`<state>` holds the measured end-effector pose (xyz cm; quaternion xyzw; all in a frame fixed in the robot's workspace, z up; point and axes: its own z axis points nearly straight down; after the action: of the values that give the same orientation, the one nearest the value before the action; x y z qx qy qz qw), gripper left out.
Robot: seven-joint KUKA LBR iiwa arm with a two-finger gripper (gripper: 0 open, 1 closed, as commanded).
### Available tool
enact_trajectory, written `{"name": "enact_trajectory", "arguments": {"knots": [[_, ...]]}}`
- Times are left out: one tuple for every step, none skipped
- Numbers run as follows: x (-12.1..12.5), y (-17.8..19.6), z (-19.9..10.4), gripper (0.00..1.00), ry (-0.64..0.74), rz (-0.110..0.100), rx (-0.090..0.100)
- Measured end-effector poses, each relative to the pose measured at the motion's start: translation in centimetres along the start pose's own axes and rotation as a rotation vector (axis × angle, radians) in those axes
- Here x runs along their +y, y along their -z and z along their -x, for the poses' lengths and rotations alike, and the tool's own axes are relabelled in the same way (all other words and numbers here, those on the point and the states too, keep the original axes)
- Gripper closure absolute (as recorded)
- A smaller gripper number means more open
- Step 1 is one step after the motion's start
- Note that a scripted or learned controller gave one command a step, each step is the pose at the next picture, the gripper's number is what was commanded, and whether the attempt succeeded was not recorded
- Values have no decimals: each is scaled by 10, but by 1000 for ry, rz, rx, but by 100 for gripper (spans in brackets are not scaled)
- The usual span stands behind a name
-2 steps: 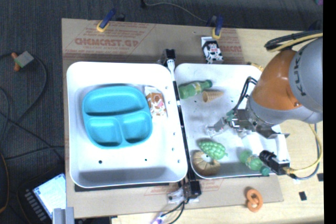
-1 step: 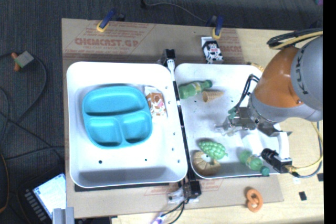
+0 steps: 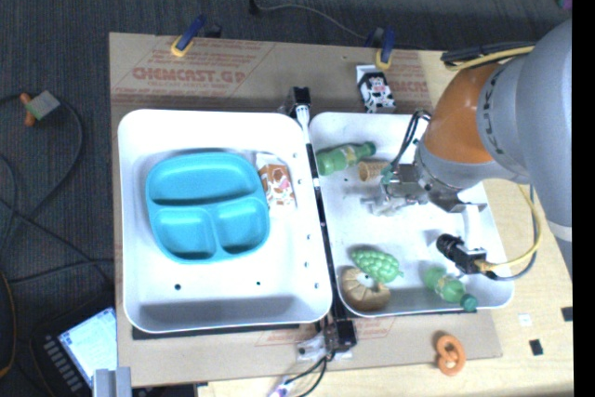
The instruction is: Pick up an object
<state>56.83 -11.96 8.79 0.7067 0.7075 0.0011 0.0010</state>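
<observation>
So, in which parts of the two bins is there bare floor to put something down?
Left bin: a bare strip along its near edge, below the blue tray. Right bin: a small patch between the gripper and the green toy. Its near edge and far-left corner are crowded.

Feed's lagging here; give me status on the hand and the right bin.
Hand low in right white bin, grip unreadable. Green plastic bottle lies just left of it, untouched. Green bumpy toy and brown round toy sit nearer the front.
</observation>
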Motion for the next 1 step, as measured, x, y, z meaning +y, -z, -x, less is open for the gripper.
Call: {"name": "enact_trajectory", "arguments": {"knots": [[92,-1,-9,100,0,-22,0]]}}
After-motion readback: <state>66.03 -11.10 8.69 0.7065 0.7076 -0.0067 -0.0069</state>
